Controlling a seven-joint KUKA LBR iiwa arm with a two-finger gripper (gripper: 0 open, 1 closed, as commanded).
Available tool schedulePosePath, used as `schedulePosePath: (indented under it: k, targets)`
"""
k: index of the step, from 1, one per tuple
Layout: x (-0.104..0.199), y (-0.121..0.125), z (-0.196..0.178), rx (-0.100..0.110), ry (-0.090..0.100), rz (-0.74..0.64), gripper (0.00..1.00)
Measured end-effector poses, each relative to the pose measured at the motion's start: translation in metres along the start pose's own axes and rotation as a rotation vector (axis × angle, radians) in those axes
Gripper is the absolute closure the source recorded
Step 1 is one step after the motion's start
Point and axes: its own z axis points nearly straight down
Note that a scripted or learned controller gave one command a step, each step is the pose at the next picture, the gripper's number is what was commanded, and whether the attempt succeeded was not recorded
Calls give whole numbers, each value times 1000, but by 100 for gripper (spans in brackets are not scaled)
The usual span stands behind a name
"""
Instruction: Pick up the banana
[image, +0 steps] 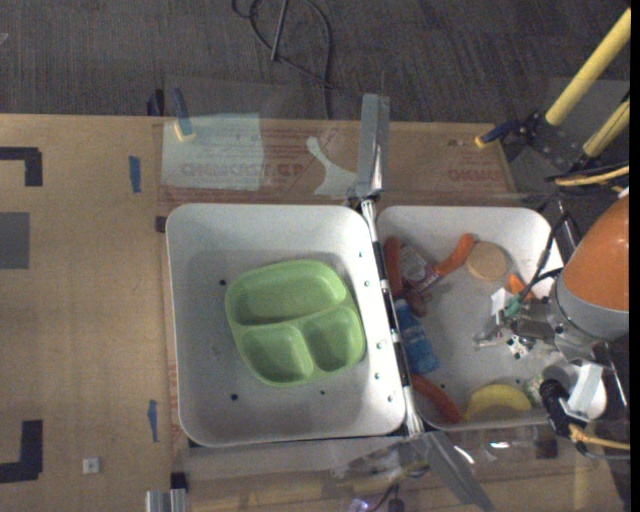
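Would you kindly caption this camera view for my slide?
Grey arm's gripper hovers in the right white bin above the yellow banana; green divided plate sits in the left bin.

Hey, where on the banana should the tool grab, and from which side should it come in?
Grip the banana across its narrow width near mid-length, coming straight down from above. It lies flat along the right bin's near wall, long axis left to right, so there is probably little finger room on that side. The tool sits just beyond it.

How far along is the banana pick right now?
Done: the arm has reached into the right bin, with the gripper over its floor. In hand: nothing visibly gripped. The banana lies on the bin floor near the front edge, apart from the gripper. Left: move onto the banana, close on it and lift.
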Motion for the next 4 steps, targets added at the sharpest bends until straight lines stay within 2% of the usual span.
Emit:
schedulePosePath:
  k: [1,2,3,4]
  targets:
    - [47,-14,-94,26,0,212,0]
    - [46,-13,-116,24,-1,273,0]
    - [2,-7,-6,24,-1,244,0]
    - [66,-21,31,21,-1,301,0]
